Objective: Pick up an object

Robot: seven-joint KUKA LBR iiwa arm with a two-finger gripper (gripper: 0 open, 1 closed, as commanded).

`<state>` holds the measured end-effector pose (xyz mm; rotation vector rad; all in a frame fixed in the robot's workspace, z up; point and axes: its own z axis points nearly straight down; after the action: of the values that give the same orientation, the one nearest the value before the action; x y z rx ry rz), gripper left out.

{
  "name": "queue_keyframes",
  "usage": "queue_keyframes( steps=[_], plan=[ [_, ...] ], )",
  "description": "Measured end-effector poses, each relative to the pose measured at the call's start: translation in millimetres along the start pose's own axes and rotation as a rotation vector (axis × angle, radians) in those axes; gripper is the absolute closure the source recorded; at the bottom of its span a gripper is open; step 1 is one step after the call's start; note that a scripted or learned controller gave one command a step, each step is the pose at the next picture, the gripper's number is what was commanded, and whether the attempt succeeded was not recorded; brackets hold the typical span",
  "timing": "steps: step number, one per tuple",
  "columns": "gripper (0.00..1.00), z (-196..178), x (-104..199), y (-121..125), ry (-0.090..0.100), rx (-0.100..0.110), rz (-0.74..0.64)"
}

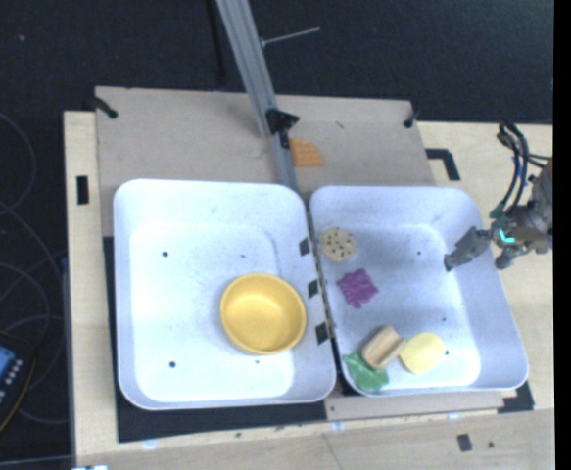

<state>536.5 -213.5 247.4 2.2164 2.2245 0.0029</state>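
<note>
Left bin (pixel 148 262): white and shallow, sits on the left half of the bench; its right wall runs right against the other bin's

Yellow bowl (pixel 261 312): upright, open side up, in the lower right part of the left bin, near the shared wall; the one thing I can see in that bin

Metal rail (pixel 251 62): grey bar slanting down from the top of the view to the back of the seam between the bins; a small orange patch (pixel 305 153) lies just beside its lower end on the board

Right bin (pixel 481 360): same white tray, holds all the small stuff

Round cookie thing (pixel 338 244): tan with dark dots, upper left of the right bin, close to the seam

Purple piece (pixel 357 287): crinkly, just below the cookie, not touching it

Green piece (pixel 364 374): in the near left corner, tucked against the tan block (pixel 381 345), which lies tilted

Yellow lump (pixel 422 352): just right of the tan block, about touching it

Gripper (pixel 481 248): over the right edge of the right bin, well apart from every object; nothing between the fingers that I can see; honestly can't tell if the claw is wide or narrow from this angle
</note>
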Motion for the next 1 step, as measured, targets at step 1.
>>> queue_keyframes(
  steps=[1],
  plan=[
    [0.00, 44.2, -5.6, 4.4, -0.003, 0.005, 0.004]
  ],
)
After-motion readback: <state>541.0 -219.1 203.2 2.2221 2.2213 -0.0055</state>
